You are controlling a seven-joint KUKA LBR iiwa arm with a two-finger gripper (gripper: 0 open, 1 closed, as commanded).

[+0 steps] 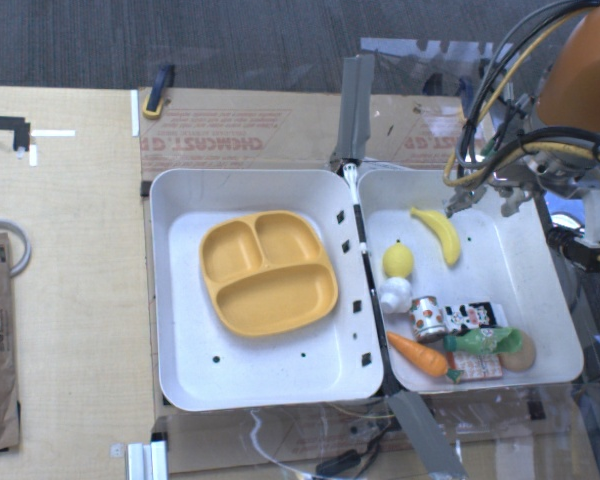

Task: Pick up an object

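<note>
Overhead slanted view of a bench w/ two shallow white bins side by side. Left bin holds a yellow divided plate. Right bin holds the pickable items: a banana near the back, a lemon just below-left of it, a small white ball touching the lemon's underside, a small printed can, a black-and-white carton, a carrot near the front, plus a green-topped packet crowded beside it.

Arm enters from the right; gripper hangs over the right bin's back right area, near the banana, holding nothing visible. Can't tell how far open it is, cables and wrist hide that.

Risks, as judgement: items at the front are packed tight, so a descent there could nudge neighbours or grab two; round lemon & ball would likely roll away; banana's curve may slip from a pinch
</note>
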